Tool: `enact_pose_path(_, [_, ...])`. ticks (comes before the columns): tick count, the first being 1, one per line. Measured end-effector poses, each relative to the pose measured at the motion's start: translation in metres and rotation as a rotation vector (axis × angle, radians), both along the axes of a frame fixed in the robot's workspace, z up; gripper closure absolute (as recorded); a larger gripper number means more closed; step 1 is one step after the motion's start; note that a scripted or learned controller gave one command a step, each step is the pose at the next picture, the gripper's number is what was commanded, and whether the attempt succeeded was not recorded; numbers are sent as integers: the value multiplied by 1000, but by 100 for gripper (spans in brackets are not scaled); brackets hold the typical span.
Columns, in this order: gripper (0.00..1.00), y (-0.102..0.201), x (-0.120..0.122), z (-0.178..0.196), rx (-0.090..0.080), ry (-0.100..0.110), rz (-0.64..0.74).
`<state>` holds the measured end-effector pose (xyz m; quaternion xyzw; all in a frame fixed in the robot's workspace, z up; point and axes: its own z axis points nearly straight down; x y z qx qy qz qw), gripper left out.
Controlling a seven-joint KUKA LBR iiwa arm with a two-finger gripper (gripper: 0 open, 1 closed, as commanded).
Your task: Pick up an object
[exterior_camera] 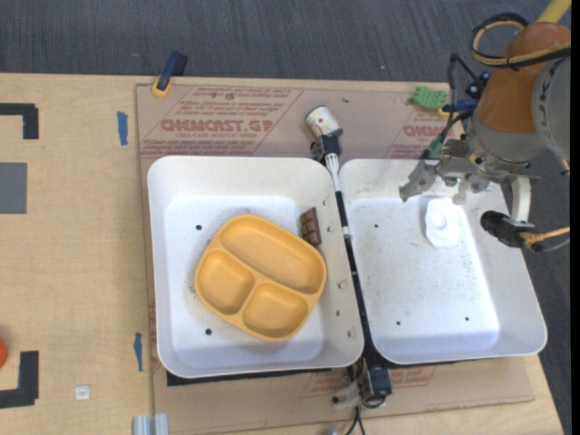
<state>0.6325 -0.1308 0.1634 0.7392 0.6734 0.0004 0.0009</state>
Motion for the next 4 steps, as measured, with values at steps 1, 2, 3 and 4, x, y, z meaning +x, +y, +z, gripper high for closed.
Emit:
enact_pose_path(1, [0, -61, -9, -45, 1, 4, 99])
enact_pose_path(2, [0, -60, -32, -78, 1, 2, 338])
enact_pose_path(3, [0, -25, 3, -78, -2, -3, 653])
enact_pose_path(4, [0, 17, 29, -80, 8, 26, 714])
